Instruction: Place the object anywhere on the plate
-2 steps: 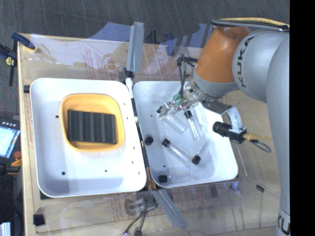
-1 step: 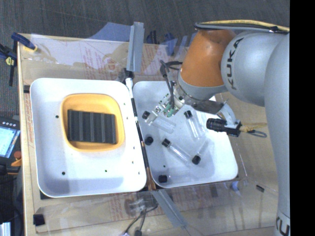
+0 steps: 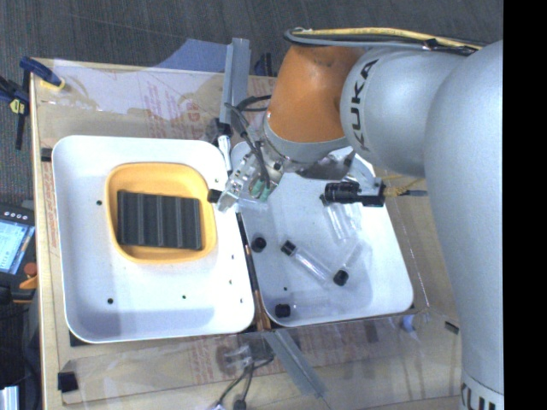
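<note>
Pincer (image 3: 229, 196) details are hard to make out: it sits low over the seam between the two bins, by the plate's right edge, and nothing can be read of its grip. Leftmost, the left bin (image 3: 77, 297) holds a yellow plate (image 3: 158, 179) with a dark ribbed insert. The grey arm (image 3: 410, 109) with its orange band slants down from the right and hides the right bin's (image 3: 389, 284) upper part. That bin holds clear tubes (image 3: 309, 263) with black caps, the task's objects, well apart from the plate.

End effector (image 3: 229, 193) at yellow plate's (image 3: 159, 176) right rim — left bin (image 3: 85, 306)
</note>
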`<action>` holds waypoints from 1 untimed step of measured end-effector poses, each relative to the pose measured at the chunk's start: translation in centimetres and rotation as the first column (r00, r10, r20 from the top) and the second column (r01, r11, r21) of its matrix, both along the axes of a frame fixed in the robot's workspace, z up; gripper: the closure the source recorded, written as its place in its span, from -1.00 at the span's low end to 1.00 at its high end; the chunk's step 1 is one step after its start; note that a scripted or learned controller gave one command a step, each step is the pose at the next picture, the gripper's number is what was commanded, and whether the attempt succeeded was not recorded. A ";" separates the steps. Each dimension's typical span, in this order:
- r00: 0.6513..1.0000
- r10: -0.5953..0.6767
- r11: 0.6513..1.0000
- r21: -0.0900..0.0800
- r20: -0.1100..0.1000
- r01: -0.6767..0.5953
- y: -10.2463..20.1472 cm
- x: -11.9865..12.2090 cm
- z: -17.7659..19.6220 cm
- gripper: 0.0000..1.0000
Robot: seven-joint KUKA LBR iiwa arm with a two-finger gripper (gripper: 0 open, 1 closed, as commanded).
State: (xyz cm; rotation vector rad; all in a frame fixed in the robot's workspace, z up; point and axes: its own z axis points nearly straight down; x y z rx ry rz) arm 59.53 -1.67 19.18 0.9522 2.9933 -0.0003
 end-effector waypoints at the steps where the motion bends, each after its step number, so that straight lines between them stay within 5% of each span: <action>1: 1.000 -0.001 1.000 0.000 0.000 0.001 -0.1 0.0 0.0 -1.00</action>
